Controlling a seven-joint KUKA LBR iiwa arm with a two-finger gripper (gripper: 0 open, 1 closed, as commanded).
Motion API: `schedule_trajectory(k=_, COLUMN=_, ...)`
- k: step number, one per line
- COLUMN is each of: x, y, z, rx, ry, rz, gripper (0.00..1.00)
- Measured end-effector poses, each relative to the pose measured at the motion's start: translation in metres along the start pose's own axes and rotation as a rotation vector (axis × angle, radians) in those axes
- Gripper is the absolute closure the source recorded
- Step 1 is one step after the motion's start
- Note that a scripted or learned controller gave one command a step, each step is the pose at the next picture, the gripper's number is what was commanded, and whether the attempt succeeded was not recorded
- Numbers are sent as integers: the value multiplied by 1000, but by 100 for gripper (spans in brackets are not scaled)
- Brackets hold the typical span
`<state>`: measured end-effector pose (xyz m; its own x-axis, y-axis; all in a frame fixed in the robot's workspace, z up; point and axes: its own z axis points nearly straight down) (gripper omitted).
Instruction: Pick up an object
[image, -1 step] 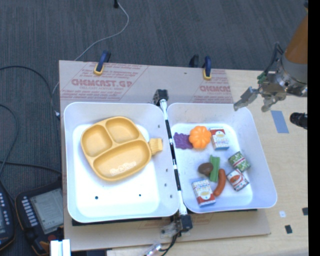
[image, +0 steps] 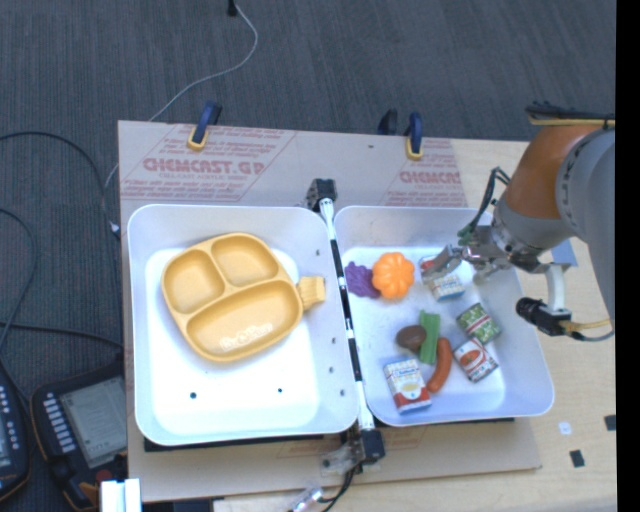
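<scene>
The right bin (image: 520, 400) holds several toy foods: an orange pumpkin (image: 393, 275), purple grapes (image: 358, 280), a brown lump (image: 409, 338), a green pod (image: 430, 332), a red sausage (image: 440, 370), a small carton (image: 406, 385), a green can (image: 478, 322) and a red can (image: 476, 360). A pale packet with a red end (image: 444, 280) lies near the bin's upper middle. My gripper (image: 466, 255) hangs low over the bin's upper right, right at that packet's upper right edge. Whether it touches the packet is unclear.
The left bin (image: 170, 410) carries a yellow divided plate (image: 232, 295) with a tab handle toward the centre wall. A black cable and connector (image: 545, 315) hang by the arm at the right bin's right rim. Clamps sit at the bench's back edge.
</scene>
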<state>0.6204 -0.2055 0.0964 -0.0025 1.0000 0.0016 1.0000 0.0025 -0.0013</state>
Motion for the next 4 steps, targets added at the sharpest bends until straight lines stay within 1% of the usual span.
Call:
schedule_trajectory(k=1, x=44, y=50, z=10, rx=-7, ry=-4, rz=0, gripper=0)
schedule_trajectory(k=2, x=84, y=-24, z=9, rx=-8, ry=-5, rz=2, gripper=0)
schedule_trajectory(k=3, x=84, y=-23, z=1, rx=-7, ry=-3, rz=2, gripper=100)
schedule_trajectory(k=4, x=84, y=-23, z=2, rx=-7, ry=-3, rz=2, gripper=0)
